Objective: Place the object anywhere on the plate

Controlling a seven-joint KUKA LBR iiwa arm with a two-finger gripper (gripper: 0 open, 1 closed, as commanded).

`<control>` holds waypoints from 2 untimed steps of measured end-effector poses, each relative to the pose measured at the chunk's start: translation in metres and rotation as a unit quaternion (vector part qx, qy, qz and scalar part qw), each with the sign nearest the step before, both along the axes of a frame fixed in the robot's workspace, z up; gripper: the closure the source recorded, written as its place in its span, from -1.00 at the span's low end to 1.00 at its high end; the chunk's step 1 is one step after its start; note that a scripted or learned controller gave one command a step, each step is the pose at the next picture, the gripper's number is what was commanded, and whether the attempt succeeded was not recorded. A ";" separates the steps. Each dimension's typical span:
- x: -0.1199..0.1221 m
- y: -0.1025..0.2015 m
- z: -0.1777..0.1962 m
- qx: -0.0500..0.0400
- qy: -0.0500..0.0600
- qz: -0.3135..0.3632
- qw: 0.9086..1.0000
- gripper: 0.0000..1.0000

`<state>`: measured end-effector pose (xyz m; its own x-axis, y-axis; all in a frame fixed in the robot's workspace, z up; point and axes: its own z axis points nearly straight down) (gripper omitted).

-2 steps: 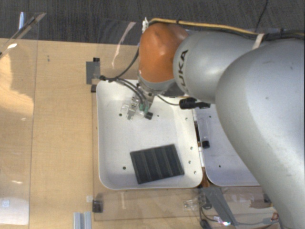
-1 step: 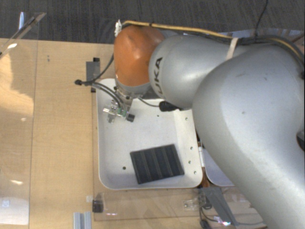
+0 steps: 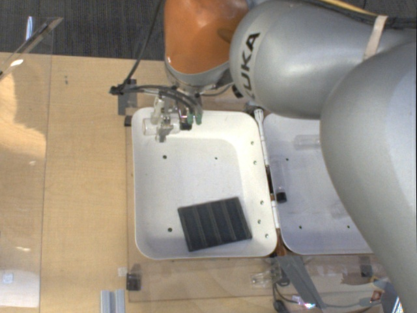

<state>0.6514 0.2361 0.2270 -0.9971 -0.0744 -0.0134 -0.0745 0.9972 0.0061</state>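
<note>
Object: a small pale, clear-looking piece (image 3: 158,128) in the upper left of the frame, at the tip of the gripper (image 3: 171,119); too small to tell whether it is a separate thing or part of the tool.
Handling: probably light and stiff, perhaps slick if it is clear plastic; taking it across its narrow sides looks safest.
Grip: I cannot tell whether it is open, closed or holding anything.
Plate: a dark ribbed rectangle (image 3: 214,223) lying flat and slightly skewed, low in the left bin (image 3: 140,194), well apart from the gripper.
Edges: the gripper hangs near the bin's upper left corner wall.
Room: bare white floor runs between gripper and plate.
Neighbours: the right bin (image 3: 313,194) sits beside it under the arm (image 3: 293,51).
</note>
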 end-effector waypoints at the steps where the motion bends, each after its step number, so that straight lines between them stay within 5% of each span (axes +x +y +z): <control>1: 0.002 0.002 0.013 0.003 -0.004 0.000 1.000 1.00; 2: 0.003 0.003 0.026 0.007 -0.009 -0.001 1.000 1.00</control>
